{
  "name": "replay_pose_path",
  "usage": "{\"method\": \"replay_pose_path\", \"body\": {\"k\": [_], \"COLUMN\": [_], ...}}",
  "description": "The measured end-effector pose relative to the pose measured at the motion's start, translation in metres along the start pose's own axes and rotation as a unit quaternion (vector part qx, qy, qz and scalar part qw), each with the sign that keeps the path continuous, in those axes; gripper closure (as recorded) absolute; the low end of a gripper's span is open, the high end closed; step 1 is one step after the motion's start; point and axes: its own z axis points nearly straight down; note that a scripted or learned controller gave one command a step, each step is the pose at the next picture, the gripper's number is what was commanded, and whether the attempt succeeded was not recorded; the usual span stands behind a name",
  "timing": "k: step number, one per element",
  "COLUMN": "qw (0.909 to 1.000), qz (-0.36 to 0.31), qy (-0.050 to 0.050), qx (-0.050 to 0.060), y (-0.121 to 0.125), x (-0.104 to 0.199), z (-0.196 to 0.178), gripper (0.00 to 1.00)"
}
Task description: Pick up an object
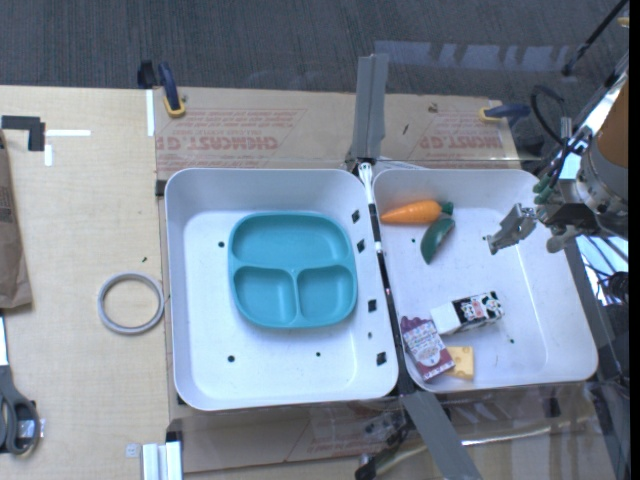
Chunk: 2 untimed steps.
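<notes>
Here, the tabletop (80, 228) is pale wood on the left, with brown printed cardboard (260, 133) laid under the far edge of 2 shallow white bins. Beyond it the floor is dark grey carpet. On the wood lie a tape ring (131, 302) and, at the lower left edge, scissors (15, 420); a brown paper bag (10, 238) shows at the left edge.

The left bin (200, 368) is smooth glossy plastic with rounded corners, and it holds a teal tray (294, 271) with 3 compartments, matte and soft-edged. The right bin (560, 328) holds a tapered orange carrot (411, 211) touching a dark green leaf-shaped piece (437, 238) at the far side. Nearer the front sit a small black-and-white box (470, 312), a maroon packet (423, 347) against the left wall, and a flat yellow block (461, 361) just beside the packet.

My end effector (508, 230) hangs over the right bin's far right part, with its fingers apart and nothing between them. The carrot and the green piece lie to its left, near but not touching; the box lies nearer the camera, well apart from it.
</notes>
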Motion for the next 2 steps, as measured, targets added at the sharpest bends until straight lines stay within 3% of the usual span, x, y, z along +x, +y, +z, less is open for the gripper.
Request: {"method": "replay_pose_path", "body": {"k": [1, 2], "qw": [0.9977, 0.9999], "qz": [0.068, -0.013], "qy": [0.0, 0.0], "qx": [0.001, 0.0], "y": [0.05, 0.086], "x": [0.028, 0.028], "z": [0.09, 0.178], "gripper": [0.0, 0.0]}}
